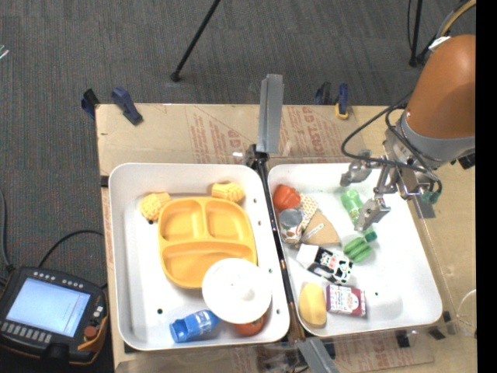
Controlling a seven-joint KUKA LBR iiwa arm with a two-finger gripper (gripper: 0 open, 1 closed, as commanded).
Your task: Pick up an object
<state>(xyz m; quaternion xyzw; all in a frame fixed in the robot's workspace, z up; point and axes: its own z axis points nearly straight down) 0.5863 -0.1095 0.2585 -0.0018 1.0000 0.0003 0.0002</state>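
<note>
At the right bin's (423,286) 1 o'clock corner, gripper (371,200) hovered splayed, nothing grasped — presumably lining up on the green bottle (352,203).

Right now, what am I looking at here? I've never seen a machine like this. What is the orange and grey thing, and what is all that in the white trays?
This is one photo, taken by a camera fixed above a bench and looking down at a slant. The orange and grey thing is a robot arm reaching in from the right. At its end is the gripper, two fingers for picking things up. It hangs over the right bin, just above some green toys; nothing is visibly between its fingers. That bin also holds a yellow lemon, a small cow-print carton and a can. The left bin holds a yellow tray, a white lid, corn and a blue car.
</note>
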